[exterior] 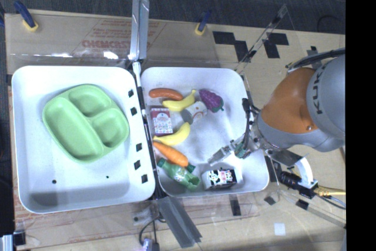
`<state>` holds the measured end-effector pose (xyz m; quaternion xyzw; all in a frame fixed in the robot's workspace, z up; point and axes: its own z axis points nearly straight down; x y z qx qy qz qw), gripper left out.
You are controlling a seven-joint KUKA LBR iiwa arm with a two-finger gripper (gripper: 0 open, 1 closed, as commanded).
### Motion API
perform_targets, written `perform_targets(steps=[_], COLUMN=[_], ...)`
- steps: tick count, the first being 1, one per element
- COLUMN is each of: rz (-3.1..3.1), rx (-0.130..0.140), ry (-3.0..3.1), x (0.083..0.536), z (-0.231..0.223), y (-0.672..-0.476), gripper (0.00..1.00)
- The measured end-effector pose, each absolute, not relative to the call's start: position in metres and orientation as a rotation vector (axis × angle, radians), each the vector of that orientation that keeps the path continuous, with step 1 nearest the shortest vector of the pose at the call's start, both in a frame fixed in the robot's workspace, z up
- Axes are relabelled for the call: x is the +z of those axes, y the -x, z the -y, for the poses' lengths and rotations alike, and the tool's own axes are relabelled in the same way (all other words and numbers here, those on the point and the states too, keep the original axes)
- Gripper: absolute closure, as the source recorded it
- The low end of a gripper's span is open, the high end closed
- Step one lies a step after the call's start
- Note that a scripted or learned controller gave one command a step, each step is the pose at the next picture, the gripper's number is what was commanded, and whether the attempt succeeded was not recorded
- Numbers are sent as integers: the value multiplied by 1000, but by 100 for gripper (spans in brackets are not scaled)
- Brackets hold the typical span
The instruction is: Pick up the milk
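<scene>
The milk [221,177] is a small white carton with black cow patches. It lies on its side at the front of the right bin [235,82], close to the front wall. My gripper [228,154] hangs just above and behind the carton, reaching in from the right over the bin's right wall. It is open, and nothing sits between its fingers. The carton is apart from it and in plain sight.
The right bin also holds a green bottle [180,174] left of the milk, a carrot [171,153], two bananas [175,136], a red box [161,121], a sausage [165,93] and purple grapes [211,100]. The left bin holds a green divided plate [86,120].
</scene>
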<state>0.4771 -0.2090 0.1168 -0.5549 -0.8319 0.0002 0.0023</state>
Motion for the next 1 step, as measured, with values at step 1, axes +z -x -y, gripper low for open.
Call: perform_targets(steps=[1], rz=[2613], rx=[1], ry=[1736], x=[127], z=[209], y=[-478], gripper=[100])
